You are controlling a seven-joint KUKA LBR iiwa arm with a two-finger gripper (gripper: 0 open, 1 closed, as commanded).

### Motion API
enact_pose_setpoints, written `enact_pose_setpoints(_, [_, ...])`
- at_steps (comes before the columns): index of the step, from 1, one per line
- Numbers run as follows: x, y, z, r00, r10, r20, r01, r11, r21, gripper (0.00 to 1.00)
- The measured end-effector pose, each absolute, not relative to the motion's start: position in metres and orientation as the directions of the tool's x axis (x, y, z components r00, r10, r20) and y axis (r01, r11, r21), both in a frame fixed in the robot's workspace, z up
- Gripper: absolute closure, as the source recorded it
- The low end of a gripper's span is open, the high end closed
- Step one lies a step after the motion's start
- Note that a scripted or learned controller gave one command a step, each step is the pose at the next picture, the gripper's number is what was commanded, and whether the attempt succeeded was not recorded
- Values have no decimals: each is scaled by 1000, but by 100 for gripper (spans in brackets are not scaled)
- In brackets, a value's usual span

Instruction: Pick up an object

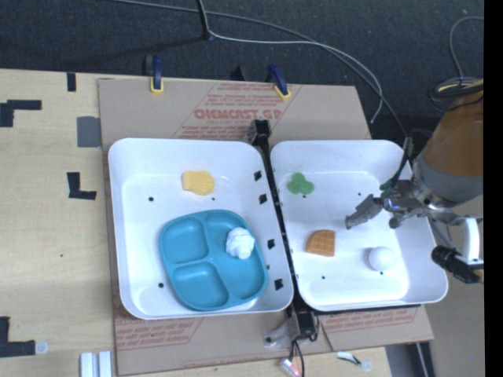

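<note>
Tool [360,215] poised in right bin [346,149], finger state not discernible. Candidate objects nearby: waffle piece [321,243], white ball [380,258]. Risk judged: ball rolled aside, waffle pushed flat, grasp missed.

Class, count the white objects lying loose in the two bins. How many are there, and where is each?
2. One white lump sits in the blue tray's right compartment, left bin. One white ball lies in the right bin, lower right, beside the waffle.
</note>
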State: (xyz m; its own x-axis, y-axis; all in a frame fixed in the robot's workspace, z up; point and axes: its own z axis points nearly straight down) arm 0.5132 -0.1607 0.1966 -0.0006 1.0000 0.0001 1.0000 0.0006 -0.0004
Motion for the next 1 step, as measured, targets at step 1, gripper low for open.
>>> enact_pose_setpoints(1, [549, -126, 108, -3, 1000, 2, 1000, 3, -8, 0])
